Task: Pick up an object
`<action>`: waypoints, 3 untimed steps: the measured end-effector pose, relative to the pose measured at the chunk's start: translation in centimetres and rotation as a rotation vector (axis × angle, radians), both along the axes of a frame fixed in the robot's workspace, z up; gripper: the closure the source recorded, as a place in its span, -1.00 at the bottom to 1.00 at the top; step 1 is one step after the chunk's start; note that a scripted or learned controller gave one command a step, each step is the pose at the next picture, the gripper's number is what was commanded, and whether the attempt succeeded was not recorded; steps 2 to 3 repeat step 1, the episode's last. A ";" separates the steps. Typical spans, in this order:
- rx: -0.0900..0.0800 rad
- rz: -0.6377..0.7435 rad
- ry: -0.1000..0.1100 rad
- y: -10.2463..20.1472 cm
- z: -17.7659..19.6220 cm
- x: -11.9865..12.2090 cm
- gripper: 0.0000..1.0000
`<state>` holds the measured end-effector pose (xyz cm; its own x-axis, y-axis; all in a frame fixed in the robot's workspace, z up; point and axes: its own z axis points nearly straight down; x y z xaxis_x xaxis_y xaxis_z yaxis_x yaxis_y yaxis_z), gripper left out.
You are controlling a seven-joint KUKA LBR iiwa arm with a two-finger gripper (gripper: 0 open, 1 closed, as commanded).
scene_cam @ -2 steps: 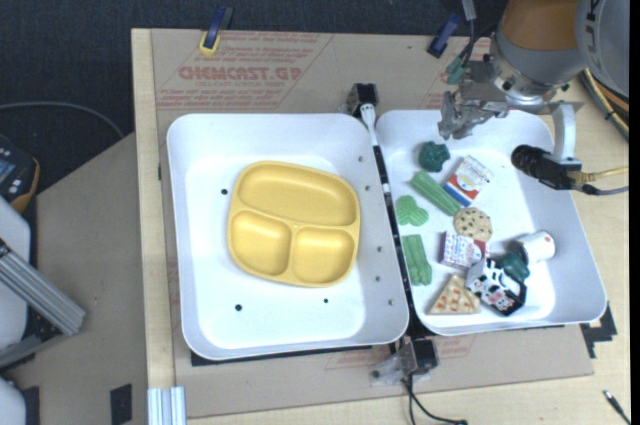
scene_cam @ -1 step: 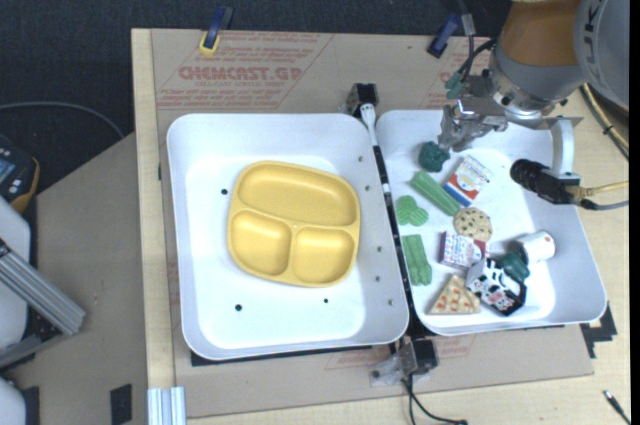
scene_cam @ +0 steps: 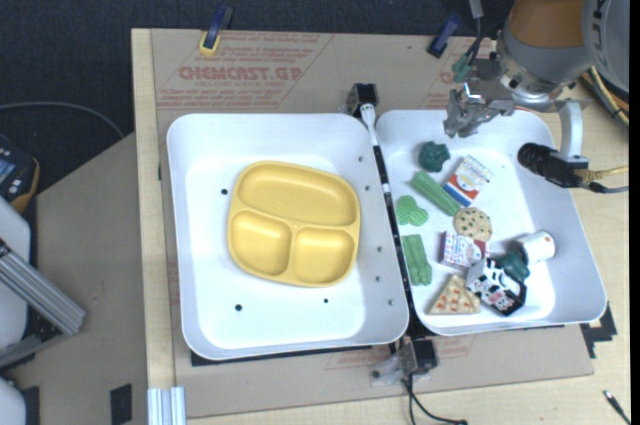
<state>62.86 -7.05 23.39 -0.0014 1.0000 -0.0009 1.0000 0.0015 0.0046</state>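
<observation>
Tool (scene_cam: pixel 468 118), its grip state impossible to tell, hovers above the right bin (scene_cam: pixel 585 258) near the dark green toy (scene_cam: pixel 433 154), and a descent could clip the bin's rear wall or jostle crowded neighbours.

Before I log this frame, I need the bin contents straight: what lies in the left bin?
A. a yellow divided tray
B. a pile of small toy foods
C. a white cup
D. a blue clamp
A: the yellow divided tray lies alone in the left bin, while the small toy items sit in the right bin.
</observation>
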 end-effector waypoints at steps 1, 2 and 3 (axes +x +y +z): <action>0.001 -0.001 0.004 0.0 0.1 -0.3 1.00; 0.001 -0.001 0.004 0.0 0.1 -0.3 1.00; 0.001 -0.001 0.004 0.0 0.1 -0.3 1.00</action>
